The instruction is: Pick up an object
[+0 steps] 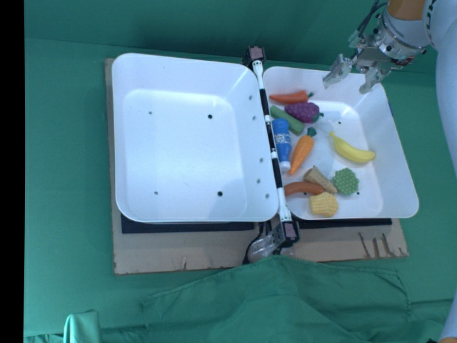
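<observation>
Green cloth is seen covering the table (64, 156), on which two shallow white bins are set side by side on a sheet of brown cardboard (178, 259). Nothing but a few dark dots is seen in the left bin (143, 77). All the toy foods are gathered in the right bin (385, 184), mostly toward its left half. A red-orange chilli (289, 97) is placed at the top, with a purple bunch of grapes (303, 111) just below it and a green cucumber (285, 119) beside that. A blue bottle (282, 140) is laid along the divider, and an orange carrot (302, 153) is set just to its right. A yellow banana (351, 151) is found apart toward the right. Lower down, an orange sausage (303, 188), a tan cone (320, 179), a green leafy piece (345, 181) and a yellow corn piece (323, 205) are clustered closely. The hand (349, 79) is held above the far edge of the right bin, its two fingers spread wide apart, and nothing is gripped between them. It is kept well clear of every object
</observation>
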`<state>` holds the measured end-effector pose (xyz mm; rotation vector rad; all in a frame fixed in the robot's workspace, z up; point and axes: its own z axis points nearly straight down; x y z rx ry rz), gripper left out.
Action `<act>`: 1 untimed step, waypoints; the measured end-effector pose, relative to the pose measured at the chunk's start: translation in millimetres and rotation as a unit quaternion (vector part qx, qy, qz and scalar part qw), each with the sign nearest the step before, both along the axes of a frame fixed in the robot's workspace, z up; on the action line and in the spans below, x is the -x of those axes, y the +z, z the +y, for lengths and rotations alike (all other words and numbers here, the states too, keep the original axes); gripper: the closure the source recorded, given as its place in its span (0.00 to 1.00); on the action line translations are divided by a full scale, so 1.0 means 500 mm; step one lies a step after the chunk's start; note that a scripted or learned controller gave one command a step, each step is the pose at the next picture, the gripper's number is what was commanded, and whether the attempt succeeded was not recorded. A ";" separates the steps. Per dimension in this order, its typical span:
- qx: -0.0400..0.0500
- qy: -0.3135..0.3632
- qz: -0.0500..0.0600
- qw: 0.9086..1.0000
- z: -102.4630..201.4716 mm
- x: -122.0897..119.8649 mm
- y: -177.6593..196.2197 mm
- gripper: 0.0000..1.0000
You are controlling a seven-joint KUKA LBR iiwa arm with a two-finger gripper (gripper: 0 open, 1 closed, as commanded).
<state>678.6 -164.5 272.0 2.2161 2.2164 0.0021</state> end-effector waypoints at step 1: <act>0.000 -0.002 -0.002 1.000 0.019 0.002 -0.155 0.00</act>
